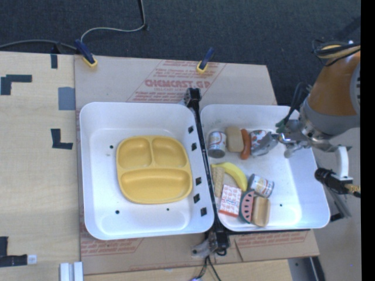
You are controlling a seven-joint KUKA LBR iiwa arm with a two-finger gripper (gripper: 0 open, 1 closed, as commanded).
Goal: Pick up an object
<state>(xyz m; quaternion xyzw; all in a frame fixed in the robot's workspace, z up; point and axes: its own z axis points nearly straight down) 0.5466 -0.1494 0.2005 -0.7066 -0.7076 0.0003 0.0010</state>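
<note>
The right bin [304, 180] holds several toy foods. A silver can [217, 143] stands at its far left, with a tan bun [235, 138] and a red sausage [245, 144] beside it. Nearer the front lie a yellow banana [235, 173], a second small can [261, 185], a cracker [218, 181], a red and white box [231, 201], a watermelon slice [248, 206] and a piece of toast [261, 211]. My gripper [263, 143] reaches in from the right, low in the bin, just right of the sausage. Nothing shows as held in it.
The left bin [96, 174] holds a yellow divided plate [154, 168]. A black divider with clips [199, 157] runs between the bins. The arm's grey wrist and orange band [331, 98] hang over the right bin's far right edge. Cardboard [170, 84] lies under both bins.
</note>
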